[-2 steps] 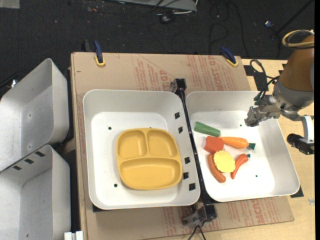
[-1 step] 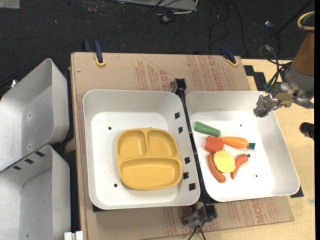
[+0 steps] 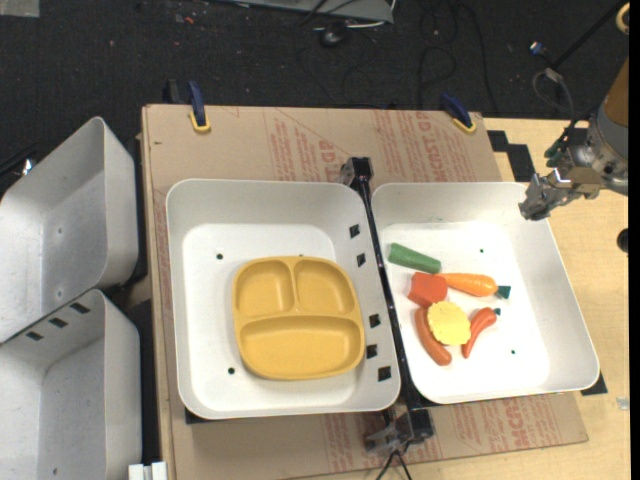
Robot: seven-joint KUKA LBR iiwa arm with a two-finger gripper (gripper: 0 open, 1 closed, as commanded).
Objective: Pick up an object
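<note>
A robotics lab. Two white bins (image 3: 200, 268) sit on a cardboard sheet (image 3: 300, 138) held by clamps (image 3: 198, 108) at 11 and 1 o'clock. Cables (image 3: 440, 58) trail over dark carpet (image 3: 90, 48) at 12. Spare bins (image 3: 60, 268) are stacked at 9. The toy food (image 3: 450, 308) is plastic.

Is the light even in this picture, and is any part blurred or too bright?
Camera view: light is fairly even, shadows soft; the white right bin looks bright but not washed out; the toy food is sharp, like the carrot; the gripper at the right edge is slightly soft; the floor behind is dark.
</note>
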